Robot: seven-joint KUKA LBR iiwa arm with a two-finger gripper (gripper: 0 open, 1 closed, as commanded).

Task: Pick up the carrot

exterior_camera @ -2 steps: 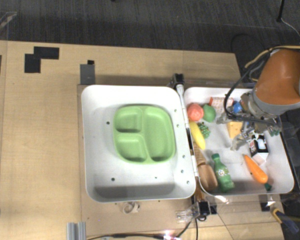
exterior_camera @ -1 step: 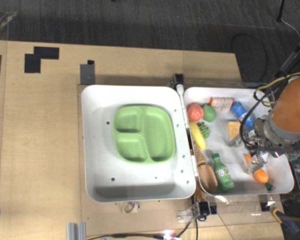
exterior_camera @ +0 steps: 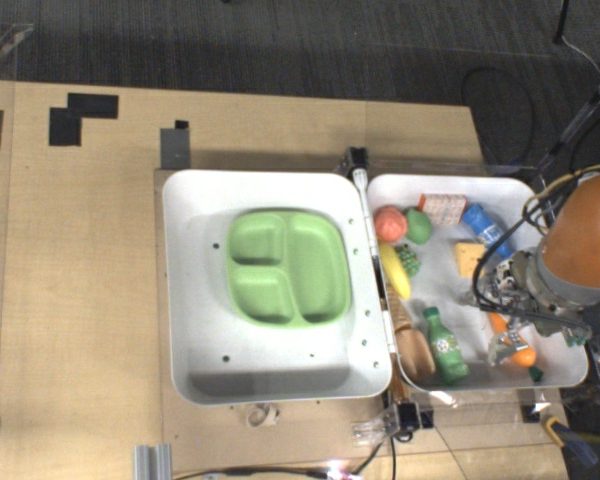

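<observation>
Arm pose first: the grey KUKA arm came in from the right edge, its orange band [exterior_camera: 587,230] sitting over the right bin's [exterior_camera: 450,181] far right side, and the wrist pointed down into that bin's lower right corner. The gripper [exterior_camera: 507,343] hung low there, right at the carrot [exterior_camera: 521,356], whose orange body and green tip lay against the bin floor near the front wall. A second orange patch showed just above, by the wrist. Whether the gripper was clenched, released or grasping the carrot could not be told; cables and the wrist housing hid that.

Other things in the right bin: a red ball [exterior_camera: 390,224] and a green round item [exterior_camera: 418,225] at the top left, a yellow banana [exterior_camera: 395,271] below them, a green bottle [exterior_camera: 445,346] with a white label beside a brown piece [exterior_camera: 415,350], a blue bottle [exterior_camera: 483,222], a yellow block [exterior_camera: 468,258], and a small red-and-white box [exterior_camera: 442,208]. Printing on the labels was too small to read.

The left bin [exterior_camera: 185,298] held a green divided tray [exterior_camera: 285,266], lying flat.
</observation>
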